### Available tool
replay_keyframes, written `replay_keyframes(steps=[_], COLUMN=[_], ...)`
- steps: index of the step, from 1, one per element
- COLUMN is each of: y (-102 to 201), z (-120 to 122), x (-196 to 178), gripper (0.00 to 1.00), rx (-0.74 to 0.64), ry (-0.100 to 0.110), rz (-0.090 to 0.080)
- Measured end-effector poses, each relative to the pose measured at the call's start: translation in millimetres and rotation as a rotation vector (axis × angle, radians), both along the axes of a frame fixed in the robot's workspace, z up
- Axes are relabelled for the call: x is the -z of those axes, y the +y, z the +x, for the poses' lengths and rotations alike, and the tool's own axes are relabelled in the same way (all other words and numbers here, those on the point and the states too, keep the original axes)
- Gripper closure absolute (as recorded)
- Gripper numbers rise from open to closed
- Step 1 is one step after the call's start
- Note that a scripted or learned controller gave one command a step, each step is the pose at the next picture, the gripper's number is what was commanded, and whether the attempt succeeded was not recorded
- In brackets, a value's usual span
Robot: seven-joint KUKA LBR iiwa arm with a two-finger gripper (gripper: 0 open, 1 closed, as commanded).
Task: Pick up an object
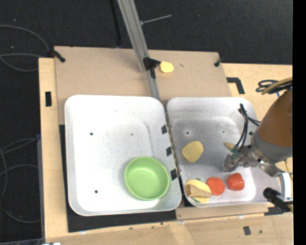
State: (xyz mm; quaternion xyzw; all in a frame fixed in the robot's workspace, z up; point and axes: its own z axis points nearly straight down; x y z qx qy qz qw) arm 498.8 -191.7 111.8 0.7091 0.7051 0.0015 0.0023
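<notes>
The right bin [209,111] holds a pale yellow rounded piece [192,151] near its middle. Along its front wall lie a yellow and tan item [198,190], a red-orange ball [215,186] and a red piece [235,181]. My gripper [235,158] hangs low in the right side of this bin, just behind the red piece and to the right of the yellow piece. Nothing is visibly caught in it. The orange band of the arm [278,124] rises behind it at the right.
A green bowl [147,177] sits in the front right corner of the left bin [102,121]. A slanted metal rail [137,40] runs down to the gap between the bins. A small yellow object [167,67] lies on the board behind them.
</notes>
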Motion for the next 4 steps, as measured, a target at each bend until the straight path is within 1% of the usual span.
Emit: replay_keyframes(steps=[1,2,3,4], y=[-4,-2,-6,45], z=[12,9,15,22], x=[-55,-100,-145,-152], gripper=[1.0,1.0,1.0,1.0], rx=[-0.009,-0.01,-0.01,-0.014], ry=[-0.002,-0.002,-0.001,0.001], rz=[-0.002,-0.001,-0.001,0.001])
